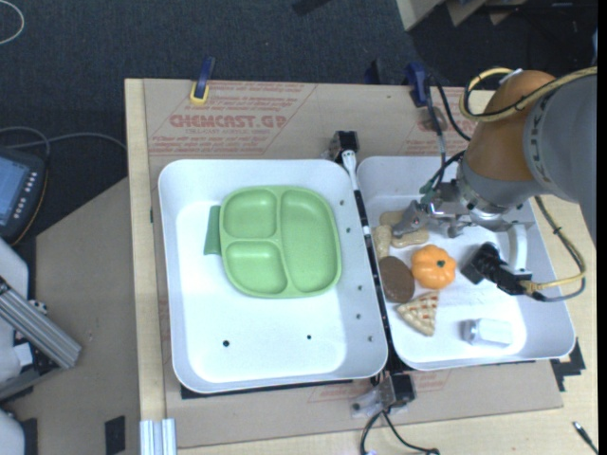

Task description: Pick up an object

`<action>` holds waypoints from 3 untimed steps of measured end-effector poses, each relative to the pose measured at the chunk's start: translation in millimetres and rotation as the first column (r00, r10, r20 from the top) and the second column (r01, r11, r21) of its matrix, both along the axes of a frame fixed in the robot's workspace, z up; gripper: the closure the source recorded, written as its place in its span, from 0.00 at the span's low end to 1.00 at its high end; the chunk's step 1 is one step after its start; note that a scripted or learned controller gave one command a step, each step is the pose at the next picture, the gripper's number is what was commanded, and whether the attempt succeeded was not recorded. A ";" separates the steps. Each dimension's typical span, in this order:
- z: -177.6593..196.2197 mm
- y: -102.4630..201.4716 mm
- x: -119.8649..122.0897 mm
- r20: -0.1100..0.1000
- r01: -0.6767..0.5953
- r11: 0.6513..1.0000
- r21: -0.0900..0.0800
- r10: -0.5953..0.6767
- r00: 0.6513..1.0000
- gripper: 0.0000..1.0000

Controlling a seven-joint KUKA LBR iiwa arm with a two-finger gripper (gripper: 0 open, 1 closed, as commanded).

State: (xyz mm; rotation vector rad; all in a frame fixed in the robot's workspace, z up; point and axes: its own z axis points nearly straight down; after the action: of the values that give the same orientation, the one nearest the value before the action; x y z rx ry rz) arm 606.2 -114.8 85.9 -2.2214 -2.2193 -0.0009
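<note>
Bins sit side by side on the bench, the left bin (190,339) holding a green divided plate (281,240) near its centre. My arm (531,140), grey with its orange band, reaches over the right bin (550,335) from about two o'clock. My gripper (427,218) hangs low at that bin's ten o'clock side, just above a pale beige piece (410,239); whether my jaws are wide or narrow I cannot tell. Below it lies a brown oval object (395,278), with an orange pumpkin toy (434,267) just beside it at three o'clock. A pizza-slice toy (420,313) lies at six o'clock, and a small white object (487,331) toward four o'clock.
</note>
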 end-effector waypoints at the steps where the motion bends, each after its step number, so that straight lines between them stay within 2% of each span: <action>1: 13.9 0.5 2.5 0.009 0.000 1.000 0.000 0.000 1.000 1.00; 3: 136.0 7.2 9.7 0.007 -0.003 1.000 -0.003 0.003 1.000 1.00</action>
State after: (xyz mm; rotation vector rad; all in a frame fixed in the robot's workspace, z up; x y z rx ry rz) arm 615.9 -107.6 221.9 -2.2232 -2.2279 -0.0055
